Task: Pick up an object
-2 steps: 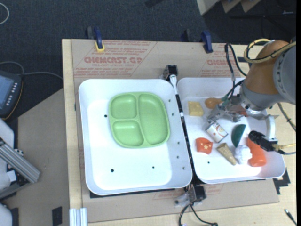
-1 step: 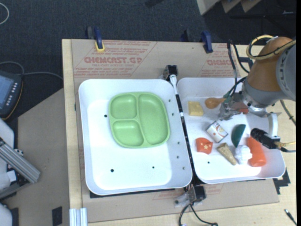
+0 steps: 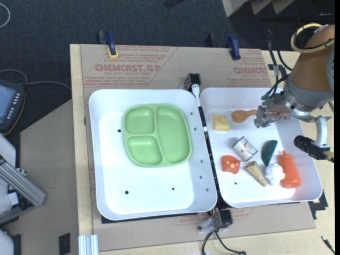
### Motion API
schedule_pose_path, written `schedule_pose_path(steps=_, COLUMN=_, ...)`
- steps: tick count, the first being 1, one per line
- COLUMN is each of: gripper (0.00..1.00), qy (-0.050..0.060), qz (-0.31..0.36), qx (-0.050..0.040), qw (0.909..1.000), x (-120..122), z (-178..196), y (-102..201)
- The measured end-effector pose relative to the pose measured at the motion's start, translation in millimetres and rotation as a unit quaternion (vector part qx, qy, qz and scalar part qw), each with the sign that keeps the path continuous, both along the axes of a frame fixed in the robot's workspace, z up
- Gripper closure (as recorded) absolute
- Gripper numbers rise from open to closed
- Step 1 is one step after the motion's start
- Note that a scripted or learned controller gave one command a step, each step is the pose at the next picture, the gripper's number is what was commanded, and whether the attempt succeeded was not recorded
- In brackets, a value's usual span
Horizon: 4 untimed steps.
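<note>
Nearest you, the surface (image 3: 154, 237) shows its bare wooden edge below the two bins. In the right bin (image 3: 313, 193), the near row holds a tan wedge (image 3: 256, 172) lying just left of a small white lump (image 3: 274, 172), and an orange bottle (image 3: 289, 170) lying at a slant just right of that lump, near the bin's right wall. A red piece (image 3: 230, 164) sits just left of the wedge. A little farther in you see a small can (image 3: 245, 148) with a dark label, lying tilted, and to its right a dark green piece (image 3: 269, 151) whose lower end meets the white lump. Across in the left bin (image 3: 106, 185) a green divided tray (image 3: 158, 134) lies flat in the far half, with three compartments. Farther back in the right bin, a yellow block (image 3: 221, 122) sits close to the wall between the bins, and a tan spoon-shaped thing (image 3: 243, 115) lies just to its right. The end effector (image 3: 264, 116) hangs at the right end of that tan thing, low over the far part of the right bin; you cannot tell from here whether its fingers are apart or together, or whether they touch anything. Above it the arm (image 3: 313, 70) comes in from the right.
</note>
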<state>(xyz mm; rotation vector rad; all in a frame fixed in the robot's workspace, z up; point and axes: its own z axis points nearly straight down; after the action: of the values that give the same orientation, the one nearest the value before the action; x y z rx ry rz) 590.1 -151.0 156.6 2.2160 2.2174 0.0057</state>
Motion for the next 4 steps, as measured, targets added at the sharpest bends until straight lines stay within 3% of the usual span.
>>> schedule_pose_path(steps=1, gripper=1.00, qy=0.000, qz=0.000, qx=-0.0001, qw=1.0000, x=-7.4, z=49.1, y=-2.8)
schedule_pose_path(steps=2, gripper=1.00, qy=0.001, qz=0.000, qx=0.0001, qw=1.0000, x=-6.3, z=70.0, y=-3.0)
schedule_pose_path(steps=4, gripper=1.00, qy=0.005, qz=0.002, qx=0.0023, qw=1.0000, x=-40.5, z=85.8, y=96.8)
